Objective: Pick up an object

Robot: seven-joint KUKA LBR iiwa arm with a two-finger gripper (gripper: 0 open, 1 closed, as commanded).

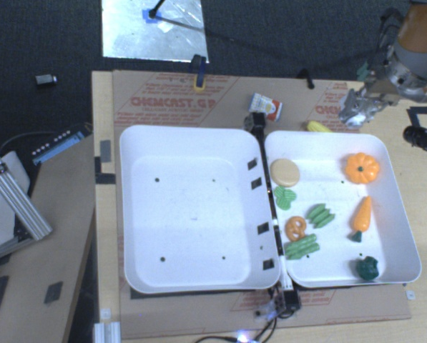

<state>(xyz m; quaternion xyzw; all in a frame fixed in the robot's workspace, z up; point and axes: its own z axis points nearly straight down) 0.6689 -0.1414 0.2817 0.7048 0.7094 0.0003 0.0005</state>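
Overhead, the tabletop point(163, 95) carries two white bins side by side. The right bin point(399, 216) holds a pumpkin point(362, 168) near its far right corner, a carrot point(361, 216) just below it, and a dark green broccoli piece point(367, 268) at the near right corner. Along the bin's left edge lie a beige round cookie point(285, 171), a pretzel point(295, 227), and green bean pods point(301, 247). A banana point(317, 127) lies on the tabletop beyond the bin's far edge. The hand point(356, 114) hangs over the tabletop beside the banana, outside the bin; its opening cannot be told. The left bin point(192, 213) adjoins it.
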